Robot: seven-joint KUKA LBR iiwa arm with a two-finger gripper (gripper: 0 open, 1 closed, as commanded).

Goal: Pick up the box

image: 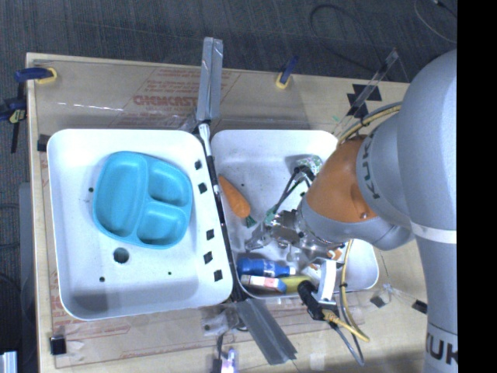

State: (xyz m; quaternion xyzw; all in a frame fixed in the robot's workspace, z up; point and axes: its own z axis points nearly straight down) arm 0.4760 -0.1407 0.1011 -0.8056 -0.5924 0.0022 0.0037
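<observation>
A wooden bench [93, 76] on a dark carpeted floor bears two shallow white bins side by side. The grey arm [423, 154] enters from the right and bends down over the right bin [256, 148], its orange band [342, 185] just above the wrist, with cables looping around it. The gripper [291, 239] points down into the lower half of that bin; whether it is released or clenched cannot be told, since the wrist hides its tip. Just below the gripper, against the bin's near wall, lies the box [264, 269], blue with a red and white carton edge beside it. Up and left of the gripper lies an orange carrot [234, 197]. Well to its left, in the left bin [70, 231], rests a blue divided plate [144, 199].
</observation>
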